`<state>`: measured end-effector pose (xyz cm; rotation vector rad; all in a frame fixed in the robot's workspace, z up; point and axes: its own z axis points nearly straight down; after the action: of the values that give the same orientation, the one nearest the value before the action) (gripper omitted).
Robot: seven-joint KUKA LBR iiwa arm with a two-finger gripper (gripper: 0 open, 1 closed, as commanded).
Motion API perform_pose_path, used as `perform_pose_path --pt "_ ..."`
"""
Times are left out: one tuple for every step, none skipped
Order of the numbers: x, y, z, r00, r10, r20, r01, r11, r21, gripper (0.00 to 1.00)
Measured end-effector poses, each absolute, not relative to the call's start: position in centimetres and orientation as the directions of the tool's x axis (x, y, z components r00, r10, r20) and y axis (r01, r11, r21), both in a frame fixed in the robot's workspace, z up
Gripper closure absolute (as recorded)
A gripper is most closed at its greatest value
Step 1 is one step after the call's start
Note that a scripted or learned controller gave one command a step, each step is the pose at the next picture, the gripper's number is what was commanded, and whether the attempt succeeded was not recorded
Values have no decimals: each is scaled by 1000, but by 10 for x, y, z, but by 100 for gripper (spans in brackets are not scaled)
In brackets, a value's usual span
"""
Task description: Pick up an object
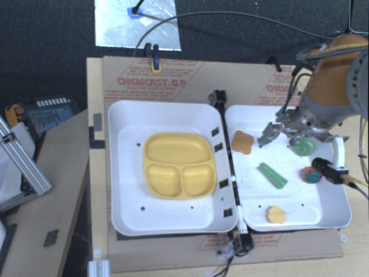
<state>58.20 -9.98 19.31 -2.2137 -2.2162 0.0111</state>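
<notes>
In the right bin lie an orange piece at the left, a green stick in the middle, and a yellow piece near the front. A green round object and a small teal and orange object lie to the right. My gripper hangs over the back of this bin, just right of the orange piece and left of the green round object. It is tilted toward the left, and nothing shows in its grasp.
The left bin holds a yellow divided plate. A black ridge separates the two bins. Cables run along the right bin's right side. The grey arm rises at the right.
</notes>
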Motion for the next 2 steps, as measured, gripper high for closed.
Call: perform_pose_path --pt "585 -100 200 -3 1000 0 1000 3 2 0" --pt "585 -89 148 -5 1000 1 1000 5 -3 0"
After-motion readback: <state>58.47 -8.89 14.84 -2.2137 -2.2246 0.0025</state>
